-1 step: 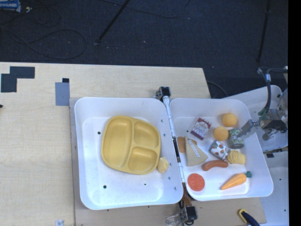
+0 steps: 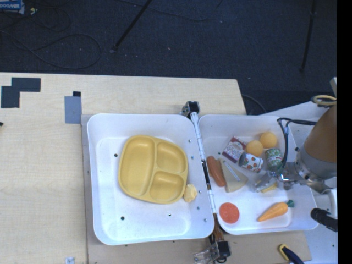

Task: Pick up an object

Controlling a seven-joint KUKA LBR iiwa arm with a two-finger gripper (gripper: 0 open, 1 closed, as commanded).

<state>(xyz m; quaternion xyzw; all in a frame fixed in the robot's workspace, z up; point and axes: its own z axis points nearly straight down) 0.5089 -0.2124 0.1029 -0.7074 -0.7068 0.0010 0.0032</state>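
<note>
The right bin [image 2: 250, 227] holds several toy foods. A hot dog [image 2: 215, 171] lies by its left wall, beside a pale cheese wedge [image 2: 235, 179]. Near the front sit a red tomato slice [image 2: 229, 212] and a carrot [image 2: 273, 211]. Two orange balls [image 2: 261, 144], a red-and-white packet [image 2: 234, 149], a patterned cup [image 2: 252, 162] and a small green can [image 2: 273, 158] crowd the back. My gripper [image 2: 273, 181] reaches in from the right and sits low in this bin, just below the can and cup and above the carrot. Metal parts and a small yellow piece [image 2: 269, 187] blur together at its tip.
In the left bin [image 2: 104, 224] a yellow divided plate [image 2: 153, 168] lies with a small yellow lump [image 2: 190, 192] at its front right corner. A rail [image 2: 201, 164] divides the bins. The arm's orange band [image 2: 325, 136] and cables hang over the right bin's right edge.
</note>
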